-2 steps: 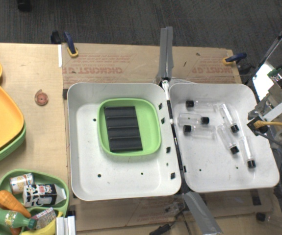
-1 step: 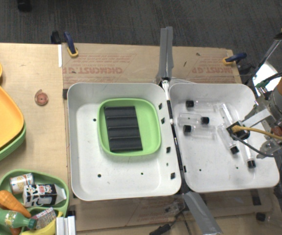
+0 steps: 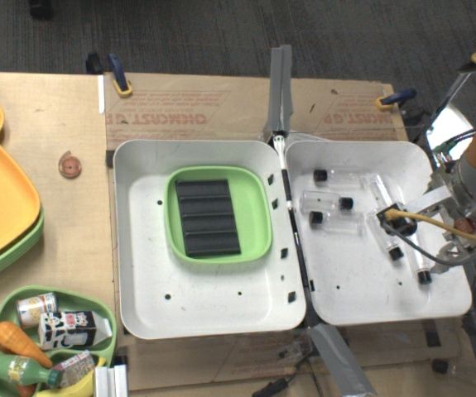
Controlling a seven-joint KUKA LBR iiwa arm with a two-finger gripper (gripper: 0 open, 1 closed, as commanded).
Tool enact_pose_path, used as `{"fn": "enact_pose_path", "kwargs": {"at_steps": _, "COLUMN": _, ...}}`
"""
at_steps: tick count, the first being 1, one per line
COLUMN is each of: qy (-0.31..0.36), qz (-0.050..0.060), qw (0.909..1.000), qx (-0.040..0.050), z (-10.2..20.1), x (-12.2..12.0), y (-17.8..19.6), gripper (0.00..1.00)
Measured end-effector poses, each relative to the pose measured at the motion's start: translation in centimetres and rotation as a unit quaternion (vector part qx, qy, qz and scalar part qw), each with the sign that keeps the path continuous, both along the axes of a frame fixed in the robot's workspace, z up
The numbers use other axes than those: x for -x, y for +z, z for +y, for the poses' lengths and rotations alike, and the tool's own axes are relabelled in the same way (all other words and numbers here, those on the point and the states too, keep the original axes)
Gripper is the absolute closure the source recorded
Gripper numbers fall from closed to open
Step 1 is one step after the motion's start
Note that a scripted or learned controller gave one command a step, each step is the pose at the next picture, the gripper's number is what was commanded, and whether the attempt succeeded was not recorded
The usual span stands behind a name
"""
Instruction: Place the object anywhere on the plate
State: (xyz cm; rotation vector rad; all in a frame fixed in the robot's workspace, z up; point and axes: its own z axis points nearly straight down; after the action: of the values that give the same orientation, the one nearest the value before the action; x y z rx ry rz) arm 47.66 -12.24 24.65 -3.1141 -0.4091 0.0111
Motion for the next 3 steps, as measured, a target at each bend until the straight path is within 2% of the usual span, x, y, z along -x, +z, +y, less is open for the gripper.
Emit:
{"fn": "enact_pose_path", "kwargs": {"at_steps": 1, "qy": -0.029, "qz": 0.000, "qw": 0.9996, "qx": 0.0002, "z": 0.4, "x": 0.0, "y": -0.8, "gripper": 0.00}}
{"fn": "enact_pose_path", "kwargs": {"at_steps": 2, "qy": -0.021, "qz": -0.001, "qw": 0.9998, "qx": 0.0000, "z": 2.7, "x": -0.1, "y": -1.9, "gripper": 0.00}}
{"fn": "enact_pose_path", "kwargs": {"at_steps": 3, "qy": -0.018, "qz": -0.001, "qw": 0.9998, "qx": -0.0001, "z": 6.7, "x": 0.0, "y": -5.6, "gripper": 0.00}}
